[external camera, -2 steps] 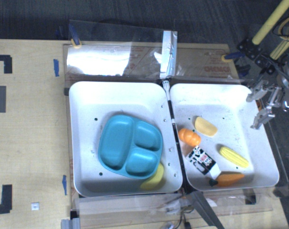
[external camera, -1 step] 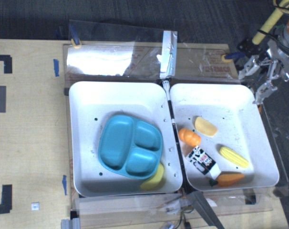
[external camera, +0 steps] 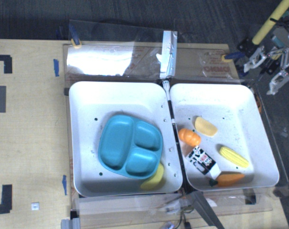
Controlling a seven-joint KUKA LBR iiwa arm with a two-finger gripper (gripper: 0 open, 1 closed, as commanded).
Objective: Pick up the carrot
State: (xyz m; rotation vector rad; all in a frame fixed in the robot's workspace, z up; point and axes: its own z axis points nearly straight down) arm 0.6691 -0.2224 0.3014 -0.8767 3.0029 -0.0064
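You have the whole pick ahead of you: the carrot (external camera: 229, 178) lies untouched at the near edge of the right bin (external camera: 240, 95), beside a black-and-white carton (external camera: 201, 160) and a corn cob (external camera: 234, 157). The tool (external camera: 276, 75) hangs off the far right corner, well apart; you cannot tell how it stands. The left bin (external camera: 82, 99) holds a blue sectioned plate (external camera: 130, 145). The bench (external camera: 25, 128) is pale wood, on dark carpet (external camera: 135, 4).

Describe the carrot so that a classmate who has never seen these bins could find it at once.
Look in the right-hand white bin, along its near edge. The carrot lies there on its side, just below the yellow corn cob. It is long, tapered and orange with a dark green stub, unlike the rounder orange fruit by the divider.
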